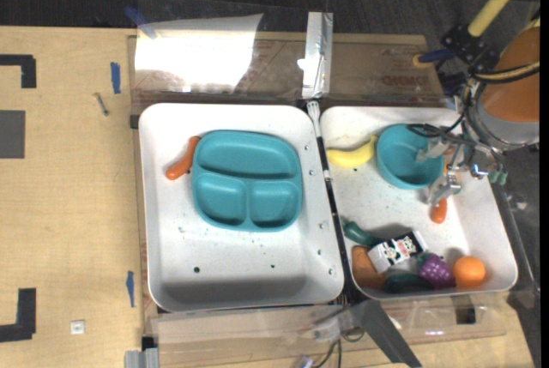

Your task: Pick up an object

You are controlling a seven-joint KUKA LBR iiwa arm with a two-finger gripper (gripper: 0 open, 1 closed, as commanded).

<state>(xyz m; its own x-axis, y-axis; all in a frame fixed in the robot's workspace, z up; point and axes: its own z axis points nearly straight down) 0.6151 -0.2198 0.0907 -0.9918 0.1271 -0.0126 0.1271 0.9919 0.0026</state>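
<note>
Teal is the bowl (pixel 410 155) in the far part of the right bin (pixel 502 225), and the tool (pixel 448 184) hangs just past that bowl's right rim, low over the bin floor. A small orange carrot-like piece (pixel 438 210) lies directly beneath the tool, touching or almost touching its tip; whether it sits between the fingers cannot be told, nor whether the tool is spread or closed. Cables and metal parts of the wrist crowd the space above the bowl's right side.

To the bowl's left a yellow banana (pixel 352 153) rests against the bin's left wall. Along the near edge of the same bin lies a cluster, well apart from the tool: a green piece (pixel 356 232), a brown-orange item (pixel 364 265), a black-and-white packet (pixel 397 250), purple grapes (pixel 435 270) and an orange fruit (pixel 469 271).

The left bin (pixel 163 212) carries a teal divided plate (pixel 248 178), with an orange sausage-shaped piece (pixel 180 161) just beside its left edge. Both bins stand on the surface (pixel 60 212), which is pale brown board.
</note>
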